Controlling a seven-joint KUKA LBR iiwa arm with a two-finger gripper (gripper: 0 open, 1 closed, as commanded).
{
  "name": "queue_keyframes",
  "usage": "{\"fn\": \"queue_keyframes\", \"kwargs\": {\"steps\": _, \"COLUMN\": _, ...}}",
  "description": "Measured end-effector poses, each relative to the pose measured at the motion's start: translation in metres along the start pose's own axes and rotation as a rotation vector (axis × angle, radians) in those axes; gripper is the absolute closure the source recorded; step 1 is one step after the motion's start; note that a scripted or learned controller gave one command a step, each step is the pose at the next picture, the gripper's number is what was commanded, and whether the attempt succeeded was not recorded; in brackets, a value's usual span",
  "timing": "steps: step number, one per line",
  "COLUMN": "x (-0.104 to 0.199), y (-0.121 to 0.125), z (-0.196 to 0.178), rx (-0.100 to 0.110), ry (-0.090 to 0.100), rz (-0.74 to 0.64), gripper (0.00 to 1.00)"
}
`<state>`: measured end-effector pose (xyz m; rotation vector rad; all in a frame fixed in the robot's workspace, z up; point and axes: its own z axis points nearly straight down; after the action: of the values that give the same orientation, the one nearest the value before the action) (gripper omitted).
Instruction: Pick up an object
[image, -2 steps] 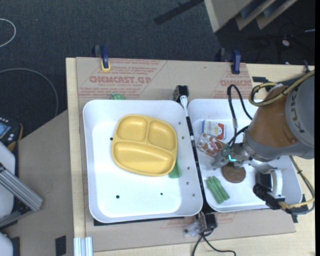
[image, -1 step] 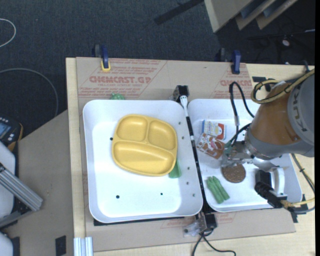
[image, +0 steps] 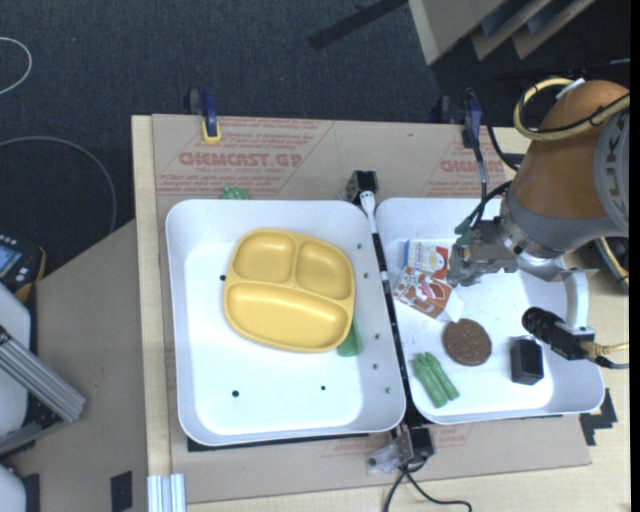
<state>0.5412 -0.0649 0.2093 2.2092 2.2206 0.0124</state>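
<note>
Green pods (image: 435, 378) in front, claw (image: 462, 268) beside snack packet (image: 424, 278), grip unclear

Left white bin (image: 200, 330) has bare floor in front of and right of the yellow divided plastic plate (image: 290, 290), while the right white bin (image: 560, 400) is crowded by red-white snack packet (image: 425, 280), brown round cookie (image: 467, 342), green pods (image: 435, 378), black block (image: 527, 362).
</note>
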Motion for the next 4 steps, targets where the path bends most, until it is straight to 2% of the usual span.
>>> {"fn": "queue_keyframes", "kwargs": {"steps": 1, "x": 0.059, "y": -0.043, "z": 0.025, "rx": 0.02, "ry": 0.005, "rz": 0.0, "gripper": 1.0}}
{"fn": "queue_keyframes", "kwargs": {"steps": 2, "x": 0.056, "y": -0.06, "z": -0.098, "rx": -0.001, "ry": 0.001, "rz": 0.003, "gripper": 1.0}}
{"fn": "queue_keyframes", "kwargs": {"steps": 3, "x": -0.037, "y": -0.059, "z": -0.217, "rx": -0.005, "ry": -0.005, "rz": 0.013, "gripper": 1.0}}
{"fn": "queue_keyframes", "kwargs": {"steps": 4, "x": 0.009, "y": -0.062, "z": -0.097, "rx": 0.023, "ry": 0.003, "rz": 0.003, "gripper": 1.0}}
